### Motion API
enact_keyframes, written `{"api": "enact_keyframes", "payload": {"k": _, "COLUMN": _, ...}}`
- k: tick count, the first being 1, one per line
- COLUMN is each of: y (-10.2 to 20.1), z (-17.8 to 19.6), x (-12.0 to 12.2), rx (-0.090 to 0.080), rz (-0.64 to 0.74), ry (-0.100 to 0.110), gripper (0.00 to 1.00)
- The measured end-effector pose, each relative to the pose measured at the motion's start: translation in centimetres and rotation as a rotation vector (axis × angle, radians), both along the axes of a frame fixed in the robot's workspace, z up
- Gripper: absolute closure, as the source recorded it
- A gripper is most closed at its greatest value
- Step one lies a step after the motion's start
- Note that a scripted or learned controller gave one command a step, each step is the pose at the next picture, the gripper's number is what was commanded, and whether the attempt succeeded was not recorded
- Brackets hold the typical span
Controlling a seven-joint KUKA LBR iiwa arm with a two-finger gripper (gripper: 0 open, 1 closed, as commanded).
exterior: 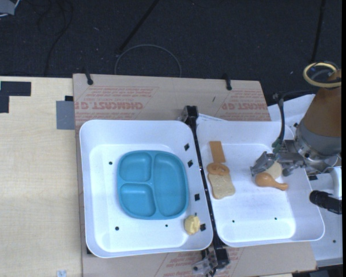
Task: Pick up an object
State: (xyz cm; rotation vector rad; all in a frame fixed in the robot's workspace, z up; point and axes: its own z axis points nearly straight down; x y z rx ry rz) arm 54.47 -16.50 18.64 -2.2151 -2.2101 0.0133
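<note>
In the right bin (259, 224), my gripper (272, 166) reaches in from the right and hangs low over its right side. Directly under it lies an orange, pear-shaped toy (271, 182) with a pale piece (274, 170) at its upper end, touching or very close to the gripper. A tan bread slice (222, 186), a small brown ring-shaped piece (218, 169) and an orange-brown stick (217, 150) lie in a column at the bin's left side. A small yellow lump (192, 224) sits in the near right corner of the left bin (98, 154).
A blue divided plate (151, 184) lies in the middle of the left bin. A black divider clip (191, 115) stands where the bins meet. A black cable (282, 120) loops near the arm's wrist. The right bin's near half is bare white floor.
</note>
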Motion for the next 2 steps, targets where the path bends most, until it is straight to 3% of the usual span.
{"api": "enact_keyframes", "payload": {"k": 1, "y": 0.0, "z": 0.7, "x": 0.3, "rx": -0.003, "rz": 0.002, "ry": -0.014, "gripper": 0.00}}
{"api": "enact_keyframes", "payload": {"k": 2, "y": 0.6, "z": -4.2, "x": 1.0, "rx": -0.001, "rz": 0.005, "ry": -0.008, "gripper": 0.00}}
